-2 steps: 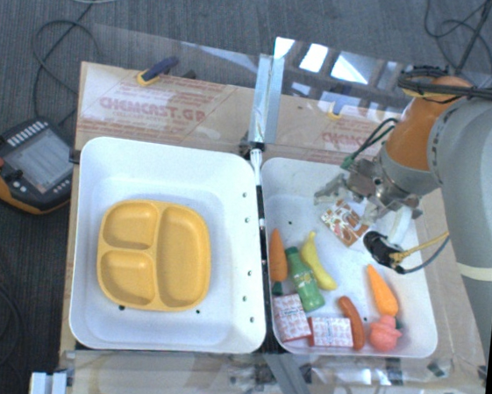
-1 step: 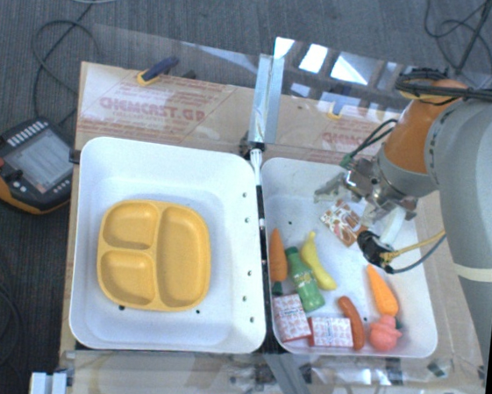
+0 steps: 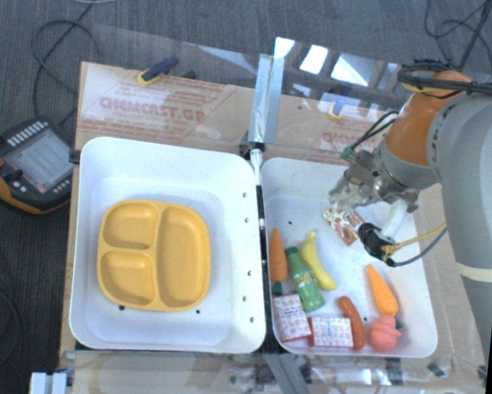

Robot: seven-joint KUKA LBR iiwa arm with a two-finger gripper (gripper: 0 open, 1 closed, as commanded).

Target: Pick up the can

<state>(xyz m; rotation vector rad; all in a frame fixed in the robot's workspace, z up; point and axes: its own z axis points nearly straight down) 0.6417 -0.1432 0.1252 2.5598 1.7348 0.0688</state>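
The claw (image 3: 349, 195) hangs over the right bin (image 3: 419, 340), just above the can (image 3: 343, 223); its grip cannot be told.

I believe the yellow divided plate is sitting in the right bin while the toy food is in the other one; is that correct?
Not quite: the camera view shows the yellow divided plate in the left bin. The toy food, such as the banana and carrot, lies in the right bin.
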